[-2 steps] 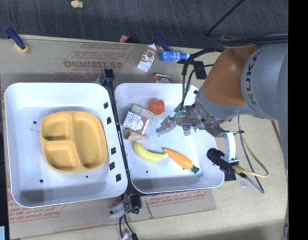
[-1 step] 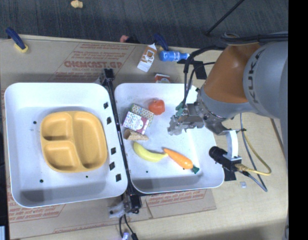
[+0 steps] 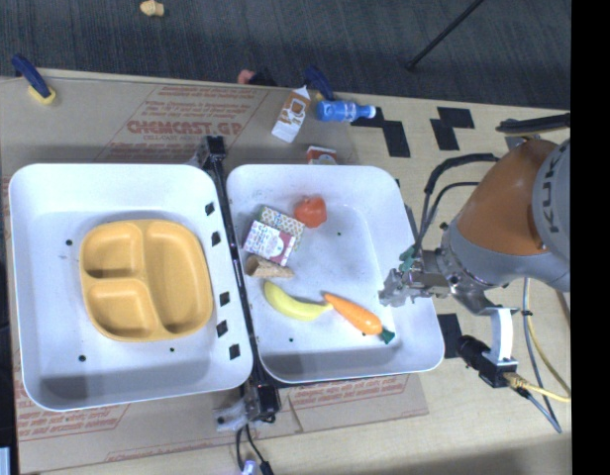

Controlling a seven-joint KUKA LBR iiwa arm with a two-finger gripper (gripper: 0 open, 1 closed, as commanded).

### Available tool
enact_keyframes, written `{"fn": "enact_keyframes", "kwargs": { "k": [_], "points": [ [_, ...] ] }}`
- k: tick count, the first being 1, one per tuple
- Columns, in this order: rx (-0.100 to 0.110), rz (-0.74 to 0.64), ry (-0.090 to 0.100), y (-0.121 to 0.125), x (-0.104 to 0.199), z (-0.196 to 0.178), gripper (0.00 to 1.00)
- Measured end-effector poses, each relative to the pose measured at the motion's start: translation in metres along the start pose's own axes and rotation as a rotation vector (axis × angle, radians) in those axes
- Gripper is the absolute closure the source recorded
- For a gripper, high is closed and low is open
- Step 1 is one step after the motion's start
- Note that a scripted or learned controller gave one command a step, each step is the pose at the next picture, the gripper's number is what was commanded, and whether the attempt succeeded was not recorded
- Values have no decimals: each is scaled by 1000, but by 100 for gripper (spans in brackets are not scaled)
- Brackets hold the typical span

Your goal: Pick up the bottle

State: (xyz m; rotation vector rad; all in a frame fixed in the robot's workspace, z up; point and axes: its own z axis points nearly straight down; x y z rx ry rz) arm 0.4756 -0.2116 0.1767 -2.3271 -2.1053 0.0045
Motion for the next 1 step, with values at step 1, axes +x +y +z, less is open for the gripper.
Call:
{"fn": "enact_keyframes", "kwargs": {
  "k": [1],
  "points": [
    [-4, -495, -2, 1, 4, -25, 100]
  ]
}}
